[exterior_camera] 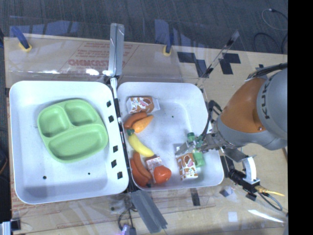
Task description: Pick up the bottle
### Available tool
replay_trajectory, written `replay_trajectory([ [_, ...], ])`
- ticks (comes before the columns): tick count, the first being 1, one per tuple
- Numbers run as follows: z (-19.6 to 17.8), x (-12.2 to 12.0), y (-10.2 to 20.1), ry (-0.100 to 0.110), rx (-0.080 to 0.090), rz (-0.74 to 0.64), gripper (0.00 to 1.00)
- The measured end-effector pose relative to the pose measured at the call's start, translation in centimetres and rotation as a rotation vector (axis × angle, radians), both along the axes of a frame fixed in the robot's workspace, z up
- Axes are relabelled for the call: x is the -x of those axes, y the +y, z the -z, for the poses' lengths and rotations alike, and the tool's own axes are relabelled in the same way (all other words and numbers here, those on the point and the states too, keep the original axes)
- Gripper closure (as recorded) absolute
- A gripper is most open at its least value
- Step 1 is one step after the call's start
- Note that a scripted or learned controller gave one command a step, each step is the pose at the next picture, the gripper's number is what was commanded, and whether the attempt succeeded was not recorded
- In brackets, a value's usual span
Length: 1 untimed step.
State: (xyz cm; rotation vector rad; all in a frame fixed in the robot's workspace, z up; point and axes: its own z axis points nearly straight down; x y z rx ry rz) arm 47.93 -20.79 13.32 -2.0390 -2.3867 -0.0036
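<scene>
L bin (29,180): green divided plate (73,129), 3 compartments, sits upper-centre. R bin (186,99): snack packet (141,104) at top left, carrot (142,125) just below it w/ a red-orange item beside, banana (139,145) mid-left, sausage-like pieces (139,170) at bottom left, tomato (162,174) next to them, brown-white carton (187,166) at bottom right. Bins side by side on desk (195,58).

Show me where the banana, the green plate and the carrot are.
banana (140,146): camera view, middle of its yellow body, right bin.
green plate (73,142): camera view, floor of its large compartment, left bin.
carrot (142,124): camera view, middle of its orange body, above the banana.
</scene>
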Motion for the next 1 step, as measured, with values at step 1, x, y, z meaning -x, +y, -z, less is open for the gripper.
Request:
replay_trajectory([
  [1, -0.97, -0.06, 0.04, 0.001, 0.0, -0.004, 1.0],
])
